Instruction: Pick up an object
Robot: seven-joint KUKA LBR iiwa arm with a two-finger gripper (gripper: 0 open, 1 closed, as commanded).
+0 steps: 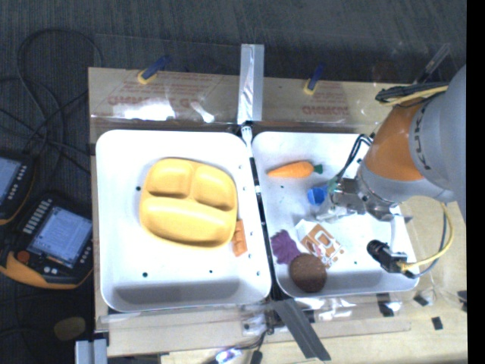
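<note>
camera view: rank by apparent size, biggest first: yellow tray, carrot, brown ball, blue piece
1. yellow tray
2. carrot and brown ball: look about alike, the carrot longer and the ball rounder, so unranked
3. blue piece, smallest

No text can be read; red printing on the clear plastic sheet beyond the bins is too blurred.

Grey-bodied KUKA arm banded in orange above the wrist, black cables trailing beside it, a yellow cable looping to a black plug below.
</note>
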